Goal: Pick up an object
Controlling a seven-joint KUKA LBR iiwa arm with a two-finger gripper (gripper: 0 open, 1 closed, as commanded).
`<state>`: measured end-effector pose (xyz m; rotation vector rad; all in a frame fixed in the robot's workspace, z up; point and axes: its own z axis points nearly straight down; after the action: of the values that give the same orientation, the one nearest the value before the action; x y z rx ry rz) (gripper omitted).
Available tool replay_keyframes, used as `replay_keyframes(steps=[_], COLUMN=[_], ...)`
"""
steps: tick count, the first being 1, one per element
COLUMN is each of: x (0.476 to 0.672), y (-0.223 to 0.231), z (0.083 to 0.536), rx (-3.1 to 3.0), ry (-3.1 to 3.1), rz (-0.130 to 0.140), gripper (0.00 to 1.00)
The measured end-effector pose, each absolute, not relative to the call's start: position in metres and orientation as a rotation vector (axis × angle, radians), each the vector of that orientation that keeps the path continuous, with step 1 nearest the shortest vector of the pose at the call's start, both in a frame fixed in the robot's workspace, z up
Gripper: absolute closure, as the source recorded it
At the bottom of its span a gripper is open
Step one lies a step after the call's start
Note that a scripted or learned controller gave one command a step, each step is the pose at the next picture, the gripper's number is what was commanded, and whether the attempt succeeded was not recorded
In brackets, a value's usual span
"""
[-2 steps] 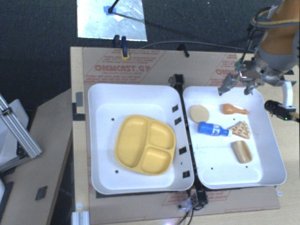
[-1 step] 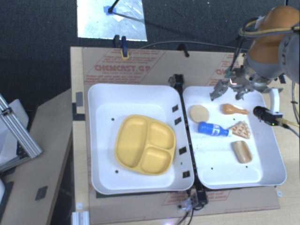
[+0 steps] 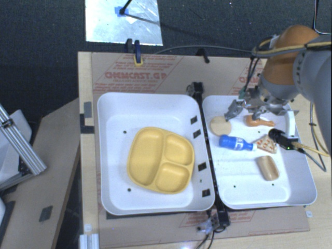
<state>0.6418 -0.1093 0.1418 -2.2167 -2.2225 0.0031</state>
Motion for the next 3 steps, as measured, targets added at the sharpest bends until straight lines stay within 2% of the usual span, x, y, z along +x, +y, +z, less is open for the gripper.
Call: replay_keyframes(steps=[1, 2, 3], x=[0.643, 0.645, 0.652], y=[-0.109, -0.109, -0.113], z=[0.092, 0.107, 0.171], rx=[-2.222, -2.224, -2.222], ry=[-2.225, -2.229, -2.231], rz=[-0.004, -0.012, -0.008], gripper=[0.0, 1.0, 1.0])
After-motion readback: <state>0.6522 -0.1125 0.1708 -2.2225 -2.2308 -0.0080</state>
